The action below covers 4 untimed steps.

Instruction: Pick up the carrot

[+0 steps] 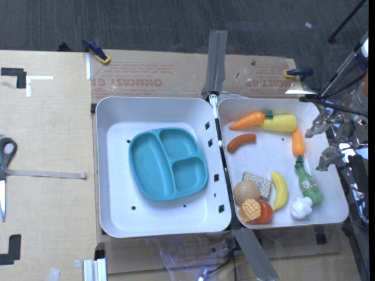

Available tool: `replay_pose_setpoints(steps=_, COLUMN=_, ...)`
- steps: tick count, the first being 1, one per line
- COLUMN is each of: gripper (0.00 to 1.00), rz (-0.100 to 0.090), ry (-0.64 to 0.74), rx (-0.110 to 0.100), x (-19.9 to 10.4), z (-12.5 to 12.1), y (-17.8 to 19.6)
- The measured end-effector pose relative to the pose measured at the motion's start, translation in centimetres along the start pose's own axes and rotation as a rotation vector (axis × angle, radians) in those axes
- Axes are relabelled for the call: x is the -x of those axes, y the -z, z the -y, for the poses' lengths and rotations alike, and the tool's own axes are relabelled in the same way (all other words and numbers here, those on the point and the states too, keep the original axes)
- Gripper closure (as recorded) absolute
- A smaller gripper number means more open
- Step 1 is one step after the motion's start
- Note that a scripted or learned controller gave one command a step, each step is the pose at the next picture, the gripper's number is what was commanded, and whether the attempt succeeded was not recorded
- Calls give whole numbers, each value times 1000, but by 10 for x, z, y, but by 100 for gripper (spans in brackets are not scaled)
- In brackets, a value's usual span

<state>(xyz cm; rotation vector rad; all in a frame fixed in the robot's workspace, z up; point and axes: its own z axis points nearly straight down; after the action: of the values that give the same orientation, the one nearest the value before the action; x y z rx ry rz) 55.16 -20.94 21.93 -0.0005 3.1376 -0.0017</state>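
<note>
Lying in the right bin, near its far left corner, the carrot points its tip leftward and touches a yellow corn cob at its green end. A second, smaller carrot lies well apart, toward the bin's right wall. Between them rests a sausage. Along the near side are a banana, a green bottle, a white garlic bulb, a tomato and a brown round item. The left bin holds a teal divided plate. The claw hangs over the right bin's right rim with its two fingers spread apart, nothing between them. Scissors lie on the surface
</note>
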Motion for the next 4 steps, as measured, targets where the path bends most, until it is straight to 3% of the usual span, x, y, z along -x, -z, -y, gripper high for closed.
replay_pose_setpoints(steps=1, gripper=0, rz=2, ry=-88, rx=0, x=37, z=4, y=-126)
replay_pose_setpoints(steps=2, gripper=100, rz=7, ry=-84, rx=-2, x=39, z=3, y=-115)
replay_pose_setpoints(steps=3, gripper=0, rz=7, ry=-84, rx=-2, x=39, z=3, y=-115)
replay_pose_setpoints(steps=4, gripper=100, rz=13, ry=-82, rx=-4, x=41, z=2, y=-104)
